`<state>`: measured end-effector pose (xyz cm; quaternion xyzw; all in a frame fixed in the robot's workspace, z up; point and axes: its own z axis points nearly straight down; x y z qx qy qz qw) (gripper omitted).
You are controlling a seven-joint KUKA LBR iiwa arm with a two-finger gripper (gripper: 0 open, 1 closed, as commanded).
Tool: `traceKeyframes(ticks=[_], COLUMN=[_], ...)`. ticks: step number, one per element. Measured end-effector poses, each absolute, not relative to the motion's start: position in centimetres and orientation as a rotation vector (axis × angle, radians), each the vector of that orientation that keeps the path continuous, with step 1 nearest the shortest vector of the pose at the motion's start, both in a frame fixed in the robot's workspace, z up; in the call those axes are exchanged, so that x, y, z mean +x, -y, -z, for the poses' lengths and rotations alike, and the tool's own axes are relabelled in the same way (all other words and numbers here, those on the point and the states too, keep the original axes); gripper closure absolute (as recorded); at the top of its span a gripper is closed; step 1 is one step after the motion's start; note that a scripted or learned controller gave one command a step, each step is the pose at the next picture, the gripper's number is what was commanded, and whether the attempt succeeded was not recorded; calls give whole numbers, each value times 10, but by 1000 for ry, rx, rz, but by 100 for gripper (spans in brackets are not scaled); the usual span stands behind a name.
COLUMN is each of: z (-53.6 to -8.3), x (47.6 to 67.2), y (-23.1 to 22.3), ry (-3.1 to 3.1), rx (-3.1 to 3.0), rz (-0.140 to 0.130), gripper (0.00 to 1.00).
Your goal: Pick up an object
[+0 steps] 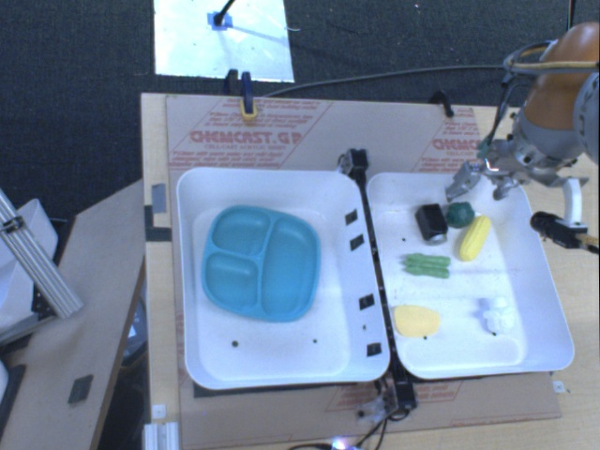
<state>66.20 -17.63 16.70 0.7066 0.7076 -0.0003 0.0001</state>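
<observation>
The right bin [539, 289] holds several small things: a black block [431, 221], a teal round piece [460, 215] touching it, a yellow corn cob [474, 237], a green pea pod [427, 265], a flat yellow piece [416, 321] and a small white figure [497, 315]. My gripper [481, 187] hangs over the bin's back edge, just behind the teal piece and the corn. It is open, its two grey fingers spread apart with nothing between them.
A blue divided plate [261, 262] lies in the left bin [202, 345]. A raised divider with black clips [367, 279] separates the bins. A black cable [394, 73] crosses the board behind them. A black part [553, 228] of the arm overhangs the right bin's right rim.
</observation>
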Motion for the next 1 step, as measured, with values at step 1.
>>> traceKeyframes(ticks=[1], z=[-108], x=[663], y=[176], ry=[-2220], rx=[2216], rz=[-6], gripper=[0])
